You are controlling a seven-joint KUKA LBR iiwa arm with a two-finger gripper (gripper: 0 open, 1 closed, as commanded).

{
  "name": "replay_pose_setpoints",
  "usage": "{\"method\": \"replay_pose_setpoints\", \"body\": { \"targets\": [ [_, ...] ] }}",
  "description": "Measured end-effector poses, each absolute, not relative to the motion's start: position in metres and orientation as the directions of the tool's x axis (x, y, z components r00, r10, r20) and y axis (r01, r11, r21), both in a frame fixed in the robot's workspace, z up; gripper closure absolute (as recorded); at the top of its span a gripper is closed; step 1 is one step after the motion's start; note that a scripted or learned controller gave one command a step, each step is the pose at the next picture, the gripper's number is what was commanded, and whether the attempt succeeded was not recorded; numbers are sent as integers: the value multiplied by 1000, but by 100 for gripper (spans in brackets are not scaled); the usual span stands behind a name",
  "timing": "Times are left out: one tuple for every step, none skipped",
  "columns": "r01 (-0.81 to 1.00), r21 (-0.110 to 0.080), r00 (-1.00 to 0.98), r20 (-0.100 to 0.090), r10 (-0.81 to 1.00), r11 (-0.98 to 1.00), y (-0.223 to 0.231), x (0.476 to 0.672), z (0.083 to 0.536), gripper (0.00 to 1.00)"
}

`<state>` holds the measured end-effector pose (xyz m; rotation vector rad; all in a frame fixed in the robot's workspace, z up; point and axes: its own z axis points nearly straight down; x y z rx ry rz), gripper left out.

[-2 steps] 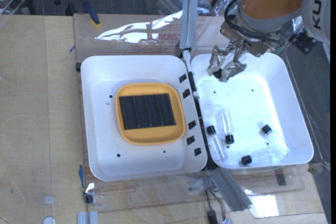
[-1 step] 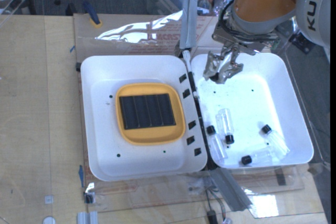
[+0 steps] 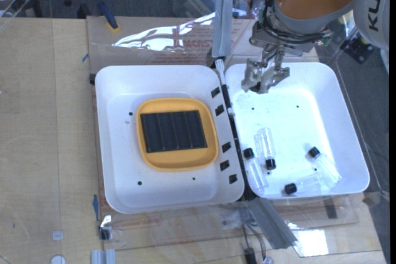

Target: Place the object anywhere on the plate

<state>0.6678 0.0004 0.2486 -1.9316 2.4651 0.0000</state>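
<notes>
Right bin [image 3: 346,102], near half: four clear plastic vials with black caps, all lying flat. Vial A [image 3: 265,146] long axis roughly toward/away from camera, cap at near end. Vial B [image 3: 253,169] just left of A, tilted a little off that line, cap at far end, close to the divider. Vial C [image 3: 324,165] slanted, cap up-left. Vial D [image 3: 304,185] close to crosswise, cap at left.

Left bin [image 3: 111,133]: yellow rounded-square plate [image 3: 177,133], smooth rim, dark ribbed inset, glossy.

Gripper [image 3: 265,75] hangs over the right bin's far edge, metal fingers [image 3: 250,77] slightly apart, nothing between them, well clear of the vials.
</notes>
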Motion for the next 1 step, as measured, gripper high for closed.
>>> {"method": "replay_pose_setpoints", "body": {
  "targets": [
    [-999,-7,-51,-7,-999,51,-4,668,270,100]
  ]
}}
